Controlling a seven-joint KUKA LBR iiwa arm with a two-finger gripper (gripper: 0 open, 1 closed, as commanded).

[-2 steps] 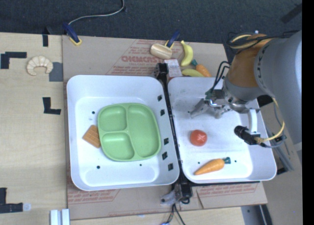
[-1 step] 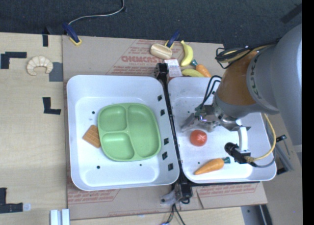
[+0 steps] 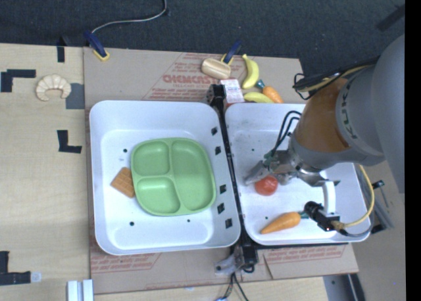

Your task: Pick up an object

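Note:
In the right bin (image 3: 250, 122) lie a small red tomato (image 3: 266, 186) and an orange carrot (image 3: 282, 222). My gripper (image 3: 264, 172) hangs low over the tomato, its metal fingers (image 3: 255, 176) just above and left of it, touching or nearly touching it. The grey arm with its orange band (image 3: 322, 122) reaches in from the right and covers much of the bin's right side. The carrot rests near the front wall, apart from the gripper.
The left bin (image 3: 105, 129) holds a green divided plate (image 3: 173, 176) with a tan cracker (image 3: 123, 182) beside it. Behind the bins on cardboard lie bananas (image 3: 250, 73), a bread roll (image 3: 215, 68) and a small box (image 3: 232, 89). A croissant (image 3: 53, 87) sits far left.

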